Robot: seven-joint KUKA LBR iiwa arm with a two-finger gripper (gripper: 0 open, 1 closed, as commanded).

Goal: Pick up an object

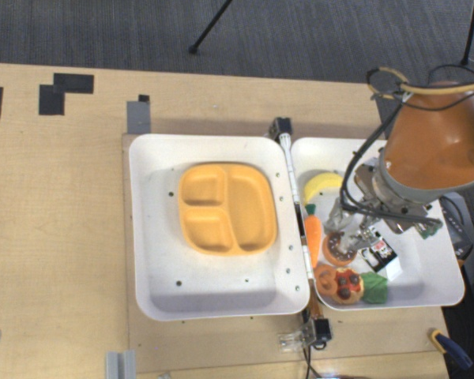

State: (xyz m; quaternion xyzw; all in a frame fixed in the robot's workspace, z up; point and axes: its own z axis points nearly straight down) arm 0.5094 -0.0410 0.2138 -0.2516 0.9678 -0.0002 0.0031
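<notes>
Brown-rimmed disc [334,251], a small round toy food, looks the likeliest object for this pick. It lies directly beneath the gripper [346,234], just toward the camera from its tip. The gripper hangs low inside the toy bin [426,290], down among the pieces. From this slant I cannot tell whether it is spread or pressed together, and nothing can be seen pinched in it. I judge the step in hand to be the reach down onto the disc, with no lift begun.

Just beside the gripper, toward the neighbouring bin, an orange carrot [313,239] lies along the wall. It is close to the disc and perhaps touching it. Past the disc, nearer the camera, sits a tart with red berries [341,284], with a green piece [375,288] beside it. On the gripper's far side lies a yellow banana [322,185]. Well apart, beyond the carrot, the other bin [154,290] holds a yellow divided plate [225,208].

The next move calls for closing on the disc alone, clear of the carrot, then lifting straight up. The disc is flat and offers little to grip, so a slip seems a fair risk.
</notes>
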